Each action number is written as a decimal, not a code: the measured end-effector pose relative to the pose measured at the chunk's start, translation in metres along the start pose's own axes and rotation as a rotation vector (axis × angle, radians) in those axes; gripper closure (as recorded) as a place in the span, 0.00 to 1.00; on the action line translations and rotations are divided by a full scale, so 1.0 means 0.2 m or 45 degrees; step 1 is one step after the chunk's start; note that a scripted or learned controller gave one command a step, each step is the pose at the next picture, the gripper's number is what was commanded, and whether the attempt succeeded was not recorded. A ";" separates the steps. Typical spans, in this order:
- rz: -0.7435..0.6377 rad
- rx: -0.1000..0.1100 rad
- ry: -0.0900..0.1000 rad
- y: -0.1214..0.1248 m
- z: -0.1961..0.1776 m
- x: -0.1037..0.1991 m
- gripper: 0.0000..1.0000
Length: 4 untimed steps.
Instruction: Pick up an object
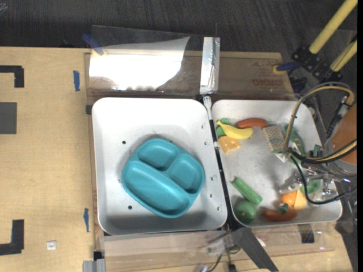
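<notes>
The right white bin holds several toy foods. A yellow banana, an orange-red sausage and a cheese wedge lie at its far left. A green cucumber, a dark green pepper and a red sausage lie along its near side. My gripper is low in the bin's near right corner, right over a small orange fruit and touching or nearly touching it. Cables and metal parts hide how the gripper stands.
The left white bin holds a teal divided plate. A grey mesh-like object lies at the right bin's back. Black and yellow cables loop over that bin's right side. Wooden bench lies to the left.
</notes>
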<state>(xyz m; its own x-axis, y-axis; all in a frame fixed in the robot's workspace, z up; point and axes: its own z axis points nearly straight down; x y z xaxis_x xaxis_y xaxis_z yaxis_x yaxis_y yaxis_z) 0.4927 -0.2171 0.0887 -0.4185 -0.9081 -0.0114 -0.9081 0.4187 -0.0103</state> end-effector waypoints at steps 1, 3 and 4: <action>-0.732 -0.020 -0.012 -0.03 0.00 -0.06 0.00; -0.917 0.001 -0.005 0.06 0.00 -0.04 0.00; -0.914 0.007 -0.004 0.05 -0.05 -0.05 1.00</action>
<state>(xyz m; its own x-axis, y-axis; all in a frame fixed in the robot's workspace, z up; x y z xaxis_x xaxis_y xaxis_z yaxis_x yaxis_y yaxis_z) 0.4875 -0.2045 0.0996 0.2820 -0.9594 -0.0024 -0.9592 -0.2819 -0.0215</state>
